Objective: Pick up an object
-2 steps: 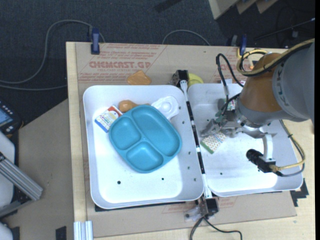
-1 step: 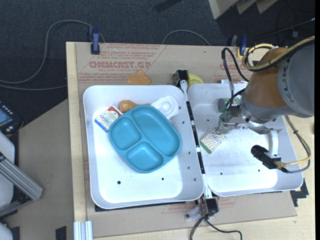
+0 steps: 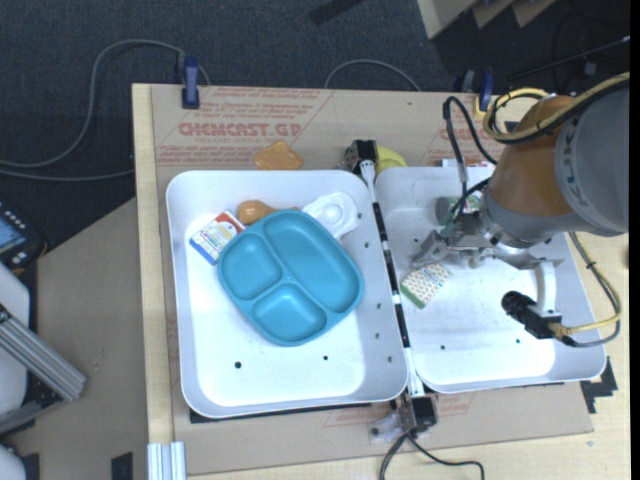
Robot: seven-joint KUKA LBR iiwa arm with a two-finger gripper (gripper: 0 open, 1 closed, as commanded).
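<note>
One small patterned paper packet (image 3: 424, 284) lies at the gripper (image 3: 437, 252) in the right white bin (image 3: 480, 363), apparently the pick target, though I cannot tell the grip.

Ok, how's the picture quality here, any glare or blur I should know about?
Camera view: even, soft lighting; the left bin looks bright white, close to washed out; the blue tray is sharp with a thin shadow; the gripper area is dim and slightly soft, and straight edges bow a little near the frame's borders.
</note>
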